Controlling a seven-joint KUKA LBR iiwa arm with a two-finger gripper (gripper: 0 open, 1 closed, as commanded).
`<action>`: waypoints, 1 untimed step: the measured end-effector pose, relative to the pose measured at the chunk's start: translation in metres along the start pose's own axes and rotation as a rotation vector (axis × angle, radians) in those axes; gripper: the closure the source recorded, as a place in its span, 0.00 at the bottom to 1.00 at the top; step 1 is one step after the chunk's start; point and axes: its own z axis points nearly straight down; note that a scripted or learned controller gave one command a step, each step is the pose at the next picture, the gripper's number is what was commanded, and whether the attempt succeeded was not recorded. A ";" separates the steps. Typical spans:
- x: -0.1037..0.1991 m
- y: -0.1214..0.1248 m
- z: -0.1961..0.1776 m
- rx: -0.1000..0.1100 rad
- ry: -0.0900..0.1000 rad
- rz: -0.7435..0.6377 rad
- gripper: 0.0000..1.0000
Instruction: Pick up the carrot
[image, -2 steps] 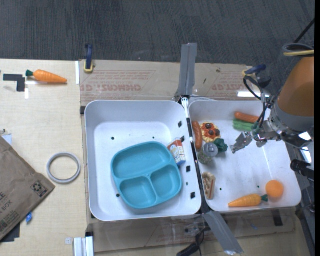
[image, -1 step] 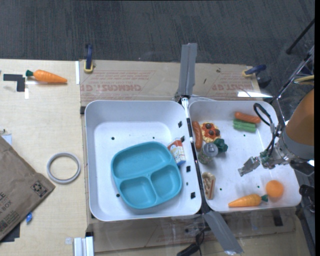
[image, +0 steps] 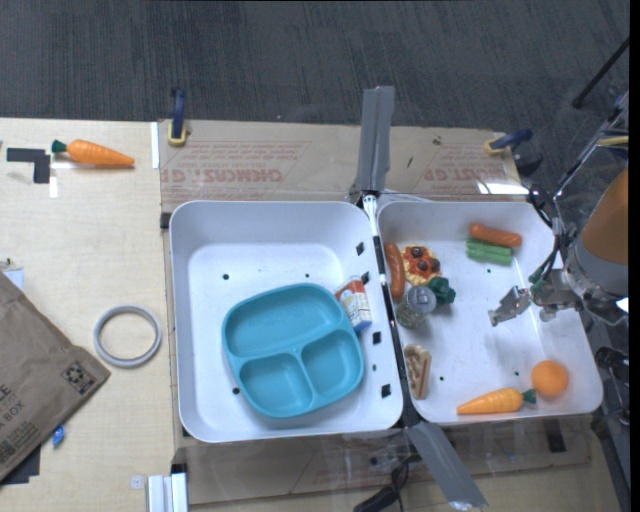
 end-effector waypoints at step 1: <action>-0.017 -0.047 -0.033 -0.001 0.000 -0.259 0.00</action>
